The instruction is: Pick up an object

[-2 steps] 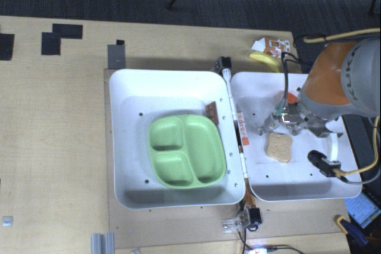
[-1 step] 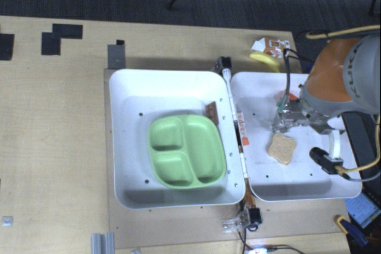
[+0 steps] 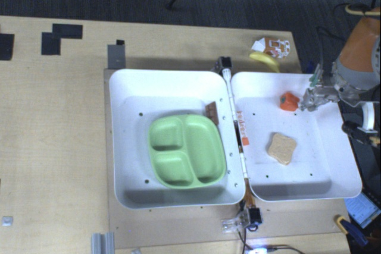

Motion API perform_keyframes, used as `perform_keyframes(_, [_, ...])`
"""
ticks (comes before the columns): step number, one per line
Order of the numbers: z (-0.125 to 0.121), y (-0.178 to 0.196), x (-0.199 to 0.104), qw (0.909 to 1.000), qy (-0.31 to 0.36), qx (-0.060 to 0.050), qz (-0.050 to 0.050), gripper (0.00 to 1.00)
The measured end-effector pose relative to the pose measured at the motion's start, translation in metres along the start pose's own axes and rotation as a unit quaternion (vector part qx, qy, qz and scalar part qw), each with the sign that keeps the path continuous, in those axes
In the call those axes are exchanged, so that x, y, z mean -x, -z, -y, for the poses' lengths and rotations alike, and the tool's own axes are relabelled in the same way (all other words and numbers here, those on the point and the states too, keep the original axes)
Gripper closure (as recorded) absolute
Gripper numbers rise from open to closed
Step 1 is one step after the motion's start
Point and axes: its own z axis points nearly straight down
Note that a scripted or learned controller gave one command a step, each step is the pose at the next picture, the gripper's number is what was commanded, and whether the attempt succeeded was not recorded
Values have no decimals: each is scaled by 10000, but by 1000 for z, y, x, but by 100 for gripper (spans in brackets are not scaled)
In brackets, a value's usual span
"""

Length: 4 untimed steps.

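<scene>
Tool (image 3: 309, 103) just right of orange object (image 3: 289, 102); finger state unclear.

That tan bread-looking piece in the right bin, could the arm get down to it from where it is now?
Probably yes. The tan piece lies alone on the right bin's open floor, nothing over or against it. The end effector sits in the same bin, beside the orange object, which lies off the path.
</scene>
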Motion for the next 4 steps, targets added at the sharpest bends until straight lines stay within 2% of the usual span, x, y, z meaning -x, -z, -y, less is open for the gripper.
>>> perform_keyframes(1, [0, 0, -1, 10000, 4, -4, -6, 0])
perform_keyframes(2, [29, -37, -55, 10000, 13, -8, -12, 0])
perform_keyframes(3, [81, -35, -114, 10000, 7, 7, -16, 0])
perform_keyframes(4, [79, -24, -114, 10000, 17, 36, -13, 100])
